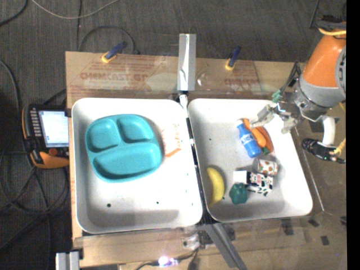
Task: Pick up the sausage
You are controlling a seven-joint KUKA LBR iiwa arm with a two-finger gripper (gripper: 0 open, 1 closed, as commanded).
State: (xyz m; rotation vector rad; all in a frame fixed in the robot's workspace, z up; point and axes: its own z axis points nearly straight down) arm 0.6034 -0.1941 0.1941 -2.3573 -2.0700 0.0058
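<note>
The left bin [135,212] carries a teal divided plate [125,146]. The right bin [292,198] has an orange sausage [263,137] near its upper right, lying against a blue bottle [248,140]; lower down lie a yellow banana [216,183], a small patterned box [260,180] and a dark green piece [238,193]. The gripper [277,118] hangs above the sausage, fingers spread open with nothing between them.

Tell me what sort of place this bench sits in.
Probably a robotics lab set up for grasping trials: a grey arm with an orange band reaches over two white bins, loose cables trail across the carpet, and toy items like a banana fill the right bin.
</note>
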